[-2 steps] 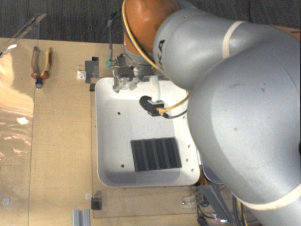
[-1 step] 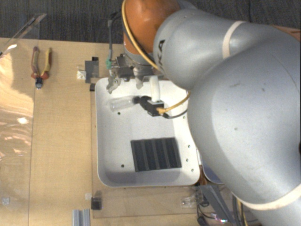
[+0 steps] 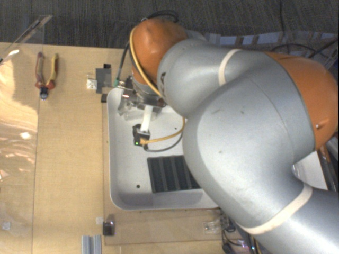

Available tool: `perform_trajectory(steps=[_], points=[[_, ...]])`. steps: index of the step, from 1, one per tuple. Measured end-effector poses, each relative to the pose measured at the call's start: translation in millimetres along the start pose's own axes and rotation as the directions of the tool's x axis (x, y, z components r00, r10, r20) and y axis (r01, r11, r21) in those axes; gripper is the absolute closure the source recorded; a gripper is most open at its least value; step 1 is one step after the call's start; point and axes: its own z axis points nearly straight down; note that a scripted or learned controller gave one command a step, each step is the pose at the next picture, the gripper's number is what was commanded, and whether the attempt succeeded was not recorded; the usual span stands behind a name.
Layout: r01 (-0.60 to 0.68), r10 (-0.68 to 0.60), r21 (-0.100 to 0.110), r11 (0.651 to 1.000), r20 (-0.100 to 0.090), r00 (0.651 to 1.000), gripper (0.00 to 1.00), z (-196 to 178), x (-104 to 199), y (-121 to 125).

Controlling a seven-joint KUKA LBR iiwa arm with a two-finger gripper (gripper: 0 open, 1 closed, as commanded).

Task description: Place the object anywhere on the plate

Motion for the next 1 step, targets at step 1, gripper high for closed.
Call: perform_trajectory(steps=[1], points=[[0.007,-0.007,0.003,1.0,0.001,1.0,1.0,-10.1,1.9,-1.4]])
